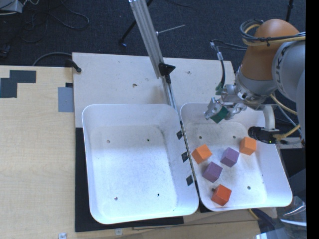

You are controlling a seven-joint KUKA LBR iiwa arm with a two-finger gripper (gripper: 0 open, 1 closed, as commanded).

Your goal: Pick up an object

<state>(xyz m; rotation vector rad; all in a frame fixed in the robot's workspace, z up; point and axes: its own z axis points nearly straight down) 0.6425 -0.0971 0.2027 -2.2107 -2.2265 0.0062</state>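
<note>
My gripper [216, 111] hangs over the back left part of the right bin [279, 183], below the grey arm with its orange band. A small dark green block [219, 116] sits between its fingers, and the gripper is shut on it. The block appears lifted off the bin floor. Loose on that floor lie an orange cube [201, 154], a purple cube [230, 157], a second purple cube [212, 172], an orange cube [247, 146] near the right wall, and a red-orange cube [222, 194] at the front.
The left bin [99, 133] stands beside the right one, joined along a divider with black clips [184, 156]. A slanted metal rail [149, 39] rises behind the bins. Cables and a black fitting [261, 133] lie at the right bin's right edge.
</note>
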